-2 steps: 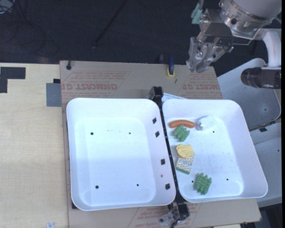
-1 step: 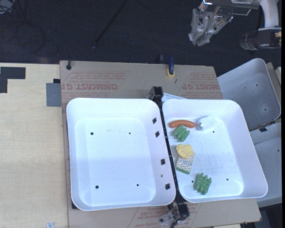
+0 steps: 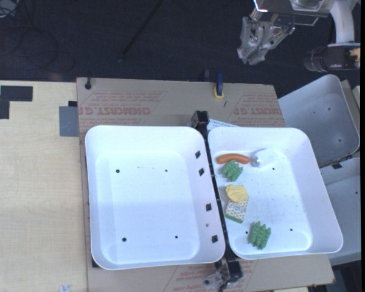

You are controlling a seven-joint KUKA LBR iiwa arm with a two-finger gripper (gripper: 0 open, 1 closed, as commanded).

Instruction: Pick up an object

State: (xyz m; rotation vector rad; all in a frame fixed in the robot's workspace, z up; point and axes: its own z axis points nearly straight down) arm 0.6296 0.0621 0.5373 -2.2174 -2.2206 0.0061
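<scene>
Jaws' state cannot be told at the frame's upper right, well above the right bin (image 3: 316, 181), where an orange sausage (image 3: 232, 159), green pieces and a yellow block (image 3: 236, 193) are seen.

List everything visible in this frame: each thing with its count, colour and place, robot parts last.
Bins: 2, white, side by side on the bench; left bin, right bin.
Sausage: 1, orange, right bin, far left part.
Green pieces: 2, right bin; one just below the sausage, one near the front.
Yellow piece: 1, right bin, left side.
Pale patterned block: 1, touching the yellow piece's near side.
Clip: 1, blue and yellow, board's far edge.
Gripper: 1, grey, raised beyond the bins, top right.
</scene>
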